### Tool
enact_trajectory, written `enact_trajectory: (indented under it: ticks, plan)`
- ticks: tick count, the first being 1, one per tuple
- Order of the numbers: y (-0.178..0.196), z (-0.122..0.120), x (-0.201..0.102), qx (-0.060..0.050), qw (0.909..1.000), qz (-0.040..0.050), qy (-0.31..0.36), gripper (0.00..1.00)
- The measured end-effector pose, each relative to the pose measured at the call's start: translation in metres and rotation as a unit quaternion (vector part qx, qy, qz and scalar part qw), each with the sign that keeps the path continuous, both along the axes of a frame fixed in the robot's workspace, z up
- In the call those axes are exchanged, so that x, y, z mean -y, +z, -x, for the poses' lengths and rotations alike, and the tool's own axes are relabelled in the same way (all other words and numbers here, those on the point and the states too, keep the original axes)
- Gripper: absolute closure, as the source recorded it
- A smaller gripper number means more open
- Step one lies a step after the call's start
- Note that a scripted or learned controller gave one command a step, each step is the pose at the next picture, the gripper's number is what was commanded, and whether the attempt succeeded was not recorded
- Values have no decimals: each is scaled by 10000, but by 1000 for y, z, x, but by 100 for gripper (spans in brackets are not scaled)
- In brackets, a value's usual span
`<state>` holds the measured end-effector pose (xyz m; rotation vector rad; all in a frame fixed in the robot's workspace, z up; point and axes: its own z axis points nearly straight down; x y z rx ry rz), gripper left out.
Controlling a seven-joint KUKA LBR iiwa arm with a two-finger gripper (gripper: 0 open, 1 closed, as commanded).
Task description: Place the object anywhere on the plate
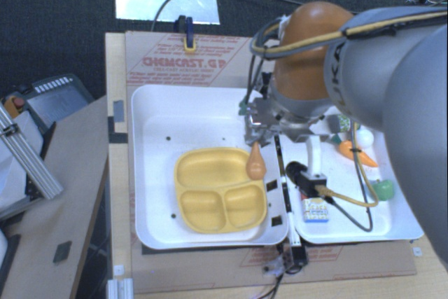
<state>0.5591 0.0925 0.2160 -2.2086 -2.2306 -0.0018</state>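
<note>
A yellow plate (210,189) with three compartments lies in the left white bin (150,150). An orange-brown, pear-shaped object (255,162) hangs with its narrow end up at the plate's right rim, just above the large upper compartment. My gripper (255,141) comes down from the arm right over this object and its fingers close on the thin top end. The bulbous lower end sits over the plate's edge; whether it touches the plate I cannot tell.
The right bin (392,220) holds an orange carrot-like toy (355,153), a green and white item (381,187) and a small blue-and-white packet (316,209). The bulky arm covers much of the right bin. A cardboard sheet lies behind the bins.
</note>
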Motion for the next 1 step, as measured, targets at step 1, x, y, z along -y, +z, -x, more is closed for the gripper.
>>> enact_trajectory:
  ticks: [1]
  plan:
    - [1, -2, -48, 12, 10000, 0, -1, 100]
